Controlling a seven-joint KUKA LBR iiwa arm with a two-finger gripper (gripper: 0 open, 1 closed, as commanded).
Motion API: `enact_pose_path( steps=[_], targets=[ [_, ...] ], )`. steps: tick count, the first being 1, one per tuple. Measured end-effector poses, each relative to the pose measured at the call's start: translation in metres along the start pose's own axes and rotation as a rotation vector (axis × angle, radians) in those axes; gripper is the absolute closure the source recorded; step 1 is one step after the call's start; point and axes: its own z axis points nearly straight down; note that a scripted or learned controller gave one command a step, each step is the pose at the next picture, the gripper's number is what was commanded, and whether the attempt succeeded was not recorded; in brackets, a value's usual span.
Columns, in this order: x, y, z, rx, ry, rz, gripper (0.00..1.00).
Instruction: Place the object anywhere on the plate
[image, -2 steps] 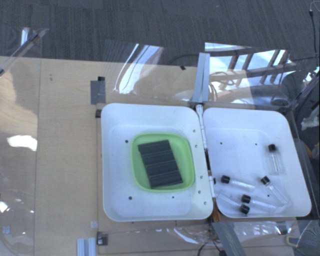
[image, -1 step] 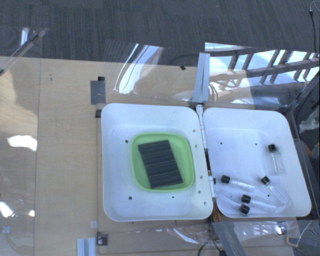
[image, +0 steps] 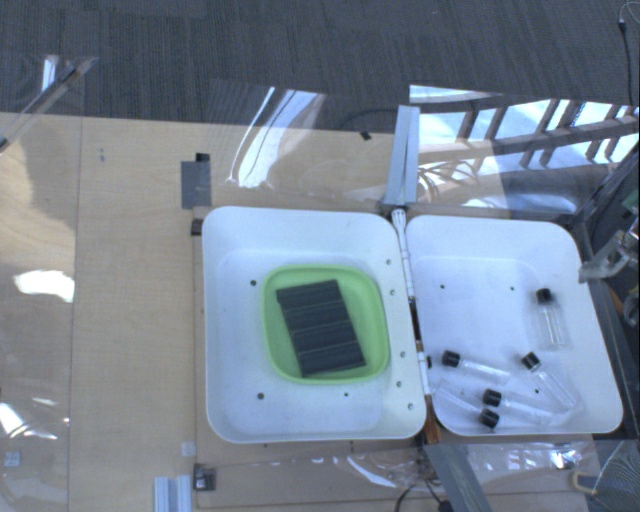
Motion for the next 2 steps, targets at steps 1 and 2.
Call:
enact_pose_path(
  steps=[1, 2],
  targets=[
    [0.022, 0.026, 0.041, 0.001, 0.0, 0.021, 0.0],
    [0.002, -0.002, 0.012, 0.0, 0.001, 0.073, 0.0]
  ],
)
